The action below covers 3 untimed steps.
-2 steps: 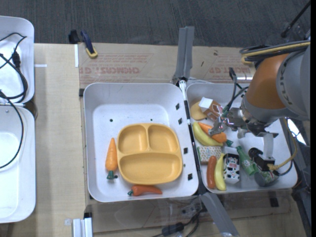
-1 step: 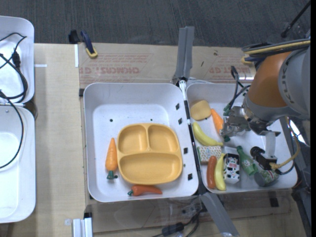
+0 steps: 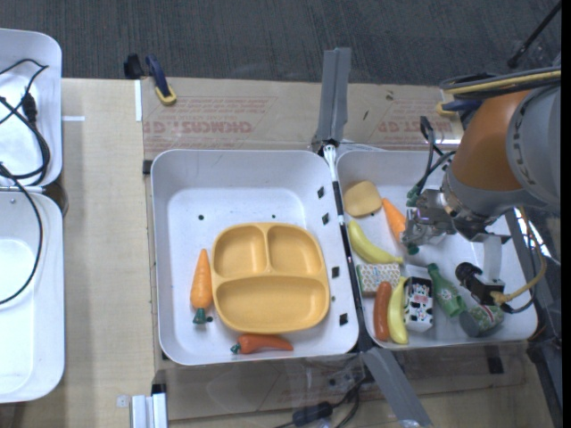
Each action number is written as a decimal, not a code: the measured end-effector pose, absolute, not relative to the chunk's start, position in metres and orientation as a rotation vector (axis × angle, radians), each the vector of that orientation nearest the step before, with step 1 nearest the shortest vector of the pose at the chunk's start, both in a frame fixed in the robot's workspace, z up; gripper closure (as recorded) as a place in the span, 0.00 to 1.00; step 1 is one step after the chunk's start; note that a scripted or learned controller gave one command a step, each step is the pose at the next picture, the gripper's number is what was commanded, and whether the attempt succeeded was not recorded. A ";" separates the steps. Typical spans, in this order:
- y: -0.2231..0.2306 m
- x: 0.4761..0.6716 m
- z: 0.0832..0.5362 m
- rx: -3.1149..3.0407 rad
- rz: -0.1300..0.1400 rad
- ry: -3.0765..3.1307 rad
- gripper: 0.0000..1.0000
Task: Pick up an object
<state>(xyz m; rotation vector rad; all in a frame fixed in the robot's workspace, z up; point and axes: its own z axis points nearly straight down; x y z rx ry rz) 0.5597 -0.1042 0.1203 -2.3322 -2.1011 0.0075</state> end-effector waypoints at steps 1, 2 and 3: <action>-0.104 0.560 0.120 -2.332 0.008 -2.100 0.00; -0.084 0.534 0.191 -2.321 0.003 -2.117 0.00; -0.097 0.587 0.113 -2.202 -0.022 -2.266 0.00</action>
